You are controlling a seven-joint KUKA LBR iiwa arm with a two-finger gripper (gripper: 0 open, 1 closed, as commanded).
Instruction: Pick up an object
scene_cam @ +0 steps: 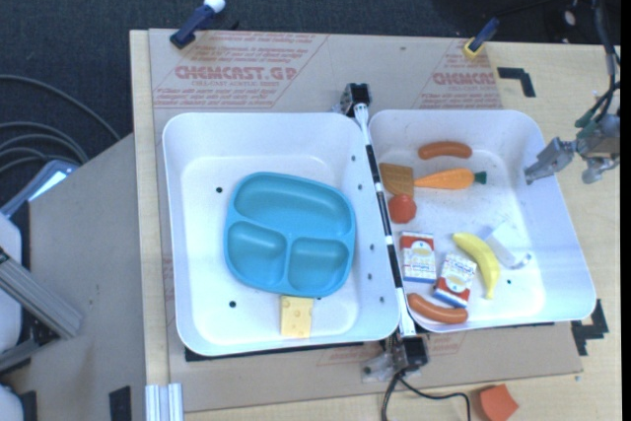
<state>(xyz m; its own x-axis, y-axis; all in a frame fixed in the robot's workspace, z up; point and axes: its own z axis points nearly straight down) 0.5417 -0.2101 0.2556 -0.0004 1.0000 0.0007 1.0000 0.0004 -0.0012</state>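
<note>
**Mia:** What is in the right bin (552, 242)?

**Ben:** Lots of toy food. A yellow banana (480, 259) lies near the middle. Just left of it are two small boxes (435, 266), side by side. A red sausage (437, 309) lies below them, at the front edge.

**Mia:** And higher up?

**Ben:** An orange carrot (447, 179) with a green tip lies flat. A second sausage (445, 151) is just above it. A brown slice (396, 179) touches the carrot's left end, and a red tomato (401, 208) sits right under the slice.

**Mia:** Where is the gripper (582, 153)?

**Ben:** Way over on the right, at the edge of that bin. It is off to the right of the carrot and up from the banana. It is well apart from all the food. Nothing is in it.

**Mia:** Are its fingers spread or pressed together?

**Ben:** I cannot tell. It is too small and blurry there.

**Mia:** What is in the left bin (187, 212)?

**Ben:** A blue plate (290, 234) with three parts. A yellow cheese piece (296, 315) with holes lies just below it, touching its front rim.
</note>
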